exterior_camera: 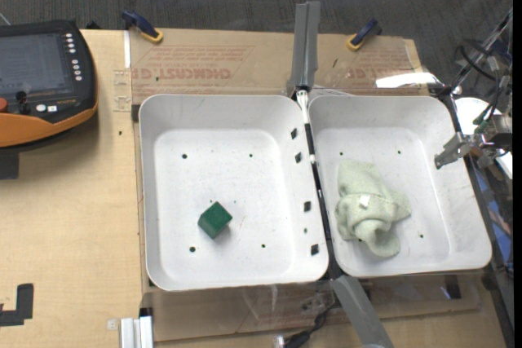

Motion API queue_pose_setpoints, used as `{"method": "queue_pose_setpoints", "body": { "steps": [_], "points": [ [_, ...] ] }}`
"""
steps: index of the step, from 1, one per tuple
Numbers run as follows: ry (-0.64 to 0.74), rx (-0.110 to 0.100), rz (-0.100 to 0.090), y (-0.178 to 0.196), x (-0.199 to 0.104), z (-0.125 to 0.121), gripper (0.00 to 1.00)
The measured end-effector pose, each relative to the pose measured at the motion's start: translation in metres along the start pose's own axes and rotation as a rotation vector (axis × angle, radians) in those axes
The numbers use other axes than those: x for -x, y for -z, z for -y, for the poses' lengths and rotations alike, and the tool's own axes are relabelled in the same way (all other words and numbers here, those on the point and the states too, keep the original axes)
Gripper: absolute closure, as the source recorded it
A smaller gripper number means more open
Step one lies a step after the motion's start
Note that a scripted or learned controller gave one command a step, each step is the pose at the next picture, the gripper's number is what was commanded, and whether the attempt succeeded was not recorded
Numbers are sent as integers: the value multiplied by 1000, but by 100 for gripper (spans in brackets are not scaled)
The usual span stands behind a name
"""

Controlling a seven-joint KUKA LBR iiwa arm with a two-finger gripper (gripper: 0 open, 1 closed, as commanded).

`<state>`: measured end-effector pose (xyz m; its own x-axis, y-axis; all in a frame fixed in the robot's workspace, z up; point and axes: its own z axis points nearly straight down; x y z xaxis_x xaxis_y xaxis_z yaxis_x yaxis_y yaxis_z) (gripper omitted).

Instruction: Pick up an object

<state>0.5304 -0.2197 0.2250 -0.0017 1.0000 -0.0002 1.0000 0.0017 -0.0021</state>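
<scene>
Left bin (163,126) holds one green block (215,219) on its floor, toward the front, untouched; right bin (440,126) holds a crumpled pale-green cloth (369,209) near its middle. At the right bin's far right rim some metal parts (466,147) of the rig show; the state of the jaws cannot be told. An orange-and-grey control pendant (41,81) lies on the worktop (65,240), well left of the bins.

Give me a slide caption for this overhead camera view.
Green block in the left bin, crumpled pale cloth in the right bin.
</scene>
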Motion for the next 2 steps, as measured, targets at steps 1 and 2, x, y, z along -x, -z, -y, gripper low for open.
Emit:
{"method": "queue_pose_setpoints", "body": {
  "steps": [1, 2],
  "points": [
    [-192, -1, 0, -120, -59, 19, 0],
    [-342, 0, 0, -134, -117, 53, 0]
  ]
}}
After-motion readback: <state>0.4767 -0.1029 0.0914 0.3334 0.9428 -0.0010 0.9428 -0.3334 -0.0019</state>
